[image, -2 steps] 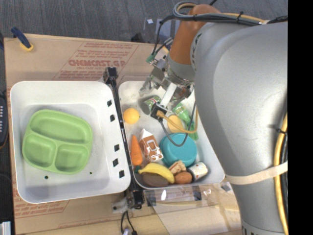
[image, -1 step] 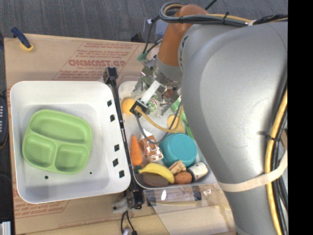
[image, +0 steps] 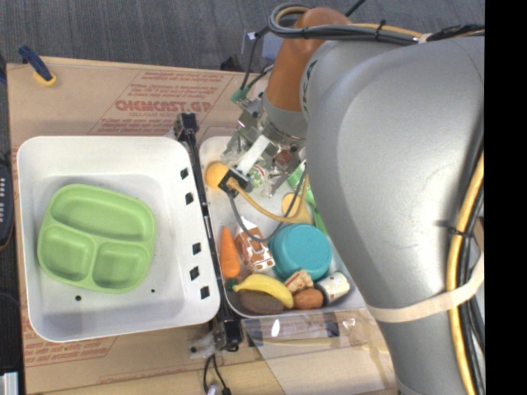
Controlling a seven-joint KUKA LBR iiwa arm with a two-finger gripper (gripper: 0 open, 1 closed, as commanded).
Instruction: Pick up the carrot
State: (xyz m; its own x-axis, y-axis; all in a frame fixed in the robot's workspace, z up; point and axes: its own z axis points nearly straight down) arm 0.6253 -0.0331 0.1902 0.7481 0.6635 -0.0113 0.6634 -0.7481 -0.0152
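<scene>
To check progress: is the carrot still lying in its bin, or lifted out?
In the bin. The carrot lies along the left wall of the right bin, next to the banana.

left bin [image: 33, 151] sitting at frame left, holding green divided plate [image: 97, 237] | right bin [image: 212, 145] sitting center | teal bowl [image: 301, 252] lying lower middle | banana [image: 263, 289] lying below it, touching brown lump [image: 259, 304] | cardboard sheet [image: 156, 97] lying under both bins | blue-yellow clamp [image: 37, 66] resting upper left
</scene>
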